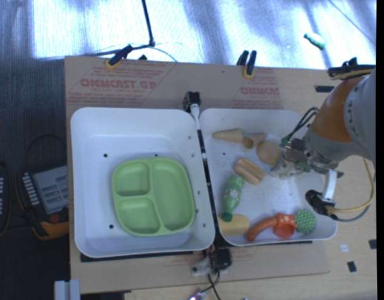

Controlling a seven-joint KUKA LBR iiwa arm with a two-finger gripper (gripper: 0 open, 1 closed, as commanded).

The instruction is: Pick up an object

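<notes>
Objects for picking lie loose in the right white bin [207, 167], none lifted yet. The jaws [290, 162] sit low at that bin's right side, just beside a tan rounded piece [267, 150]; whether they are open or closed I cannot tell, and nothing shows held. Outward lie a tan hot-dog bun [248, 170], a cream cone-shaped piece [228, 135], a green bottle [231, 195], a red-orange curved toy [271, 225] and a green bumpy ball [306, 221]. The left white bin [92, 130] holds a green sectioned plate [153, 196]. By my judgement the grasp is still to come. The brown board [117, 80] on the tabletop reads "CHEMCAST GP" in red.
</notes>
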